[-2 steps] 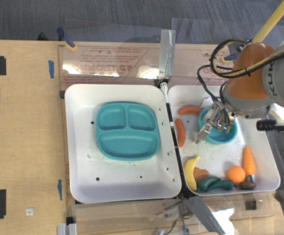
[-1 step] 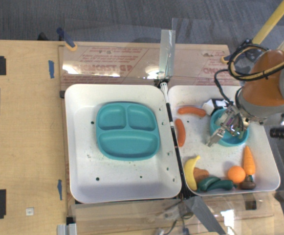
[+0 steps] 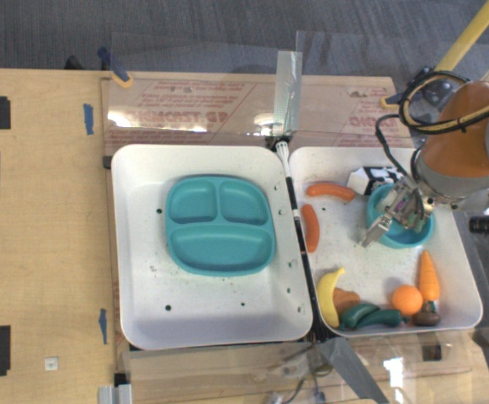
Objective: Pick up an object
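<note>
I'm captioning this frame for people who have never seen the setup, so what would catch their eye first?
Probably the teal divided plate, alone in the middle of the left bin. Next, the arm's orange band at the right, with the gripper low over a blue bowl in the right bin. Bright toy food lines that bin's front: a banana, an orange and a carrot.

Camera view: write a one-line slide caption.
Gripper hovers over a blue bowl in the right bin; teal divided plate sits in the left bin.
</note>
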Controlling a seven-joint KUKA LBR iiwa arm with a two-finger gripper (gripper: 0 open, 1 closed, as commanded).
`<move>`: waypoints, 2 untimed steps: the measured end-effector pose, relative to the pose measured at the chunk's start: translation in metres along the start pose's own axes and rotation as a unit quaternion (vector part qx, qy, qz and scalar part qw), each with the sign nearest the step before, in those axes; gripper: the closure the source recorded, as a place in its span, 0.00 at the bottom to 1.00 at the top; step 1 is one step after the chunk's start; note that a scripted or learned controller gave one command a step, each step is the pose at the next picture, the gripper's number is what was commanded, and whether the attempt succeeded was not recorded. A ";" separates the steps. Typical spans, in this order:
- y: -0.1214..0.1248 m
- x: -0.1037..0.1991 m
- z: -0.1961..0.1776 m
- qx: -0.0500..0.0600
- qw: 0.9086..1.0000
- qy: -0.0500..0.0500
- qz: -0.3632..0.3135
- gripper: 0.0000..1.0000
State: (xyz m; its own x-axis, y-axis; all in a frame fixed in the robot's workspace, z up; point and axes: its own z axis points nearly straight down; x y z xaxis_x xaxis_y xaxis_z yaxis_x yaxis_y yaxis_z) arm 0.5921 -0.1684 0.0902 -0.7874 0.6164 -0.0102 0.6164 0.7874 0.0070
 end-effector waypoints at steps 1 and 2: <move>0.002 0.005 -0.012 0.001 1.000 0.009 -0.001 1.00; 0.003 0.003 -0.012 0.000 1.000 0.005 -0.001 0.00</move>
